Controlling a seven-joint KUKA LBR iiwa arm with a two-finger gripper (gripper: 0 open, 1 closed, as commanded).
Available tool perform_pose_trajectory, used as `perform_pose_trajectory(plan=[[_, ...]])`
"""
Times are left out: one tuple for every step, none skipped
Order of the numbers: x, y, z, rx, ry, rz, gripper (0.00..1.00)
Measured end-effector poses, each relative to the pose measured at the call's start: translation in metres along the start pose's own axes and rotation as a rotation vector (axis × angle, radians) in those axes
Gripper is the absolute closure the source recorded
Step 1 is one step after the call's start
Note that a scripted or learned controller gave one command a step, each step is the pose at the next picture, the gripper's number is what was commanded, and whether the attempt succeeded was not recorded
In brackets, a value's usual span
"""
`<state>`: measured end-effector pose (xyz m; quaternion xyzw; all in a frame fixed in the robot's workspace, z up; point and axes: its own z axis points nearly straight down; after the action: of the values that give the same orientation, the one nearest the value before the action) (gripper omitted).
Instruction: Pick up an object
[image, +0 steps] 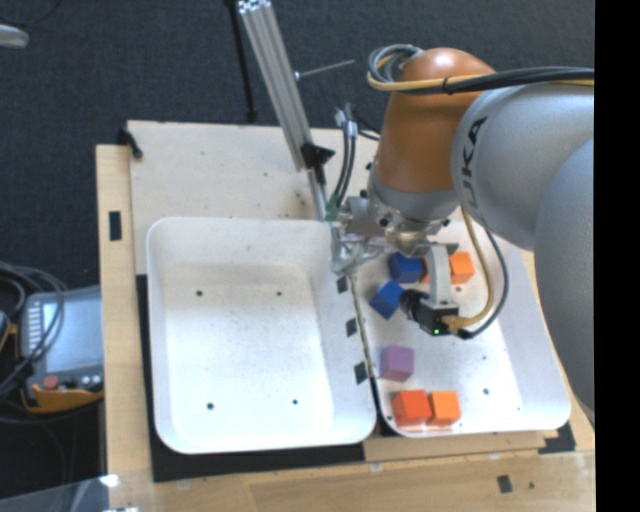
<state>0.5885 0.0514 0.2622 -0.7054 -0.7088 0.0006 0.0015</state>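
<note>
Gripper (405, 262) hovers above two blue cubes (396, 284) near the right bin's (520, 395) far edge; its grip state you cannot tell. Crowded cubes risk a glancing miss.

Arm (520, 130): you see it grey, with an orange band (425, 120).
Left bin (250, 335): white, with fine dark speckles.
Right bin (505, 370): white too.
Two cubes (404, 267) near the gripper: you see them blue.
One cube (398, 362): pale purple.
Cubes at the near rim (425, 407): orange, two side by side.
Cube by the arm (461, 266): orange.
Bench (115, 300): light wood colour.
Floor (80, 70): dark grey.
</note>
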Motion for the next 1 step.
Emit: perform_pose_trajectory(plan=[[0.0415, -0.0045, 0.0139, 0.002, -0.002, 0.000, 1.00]])
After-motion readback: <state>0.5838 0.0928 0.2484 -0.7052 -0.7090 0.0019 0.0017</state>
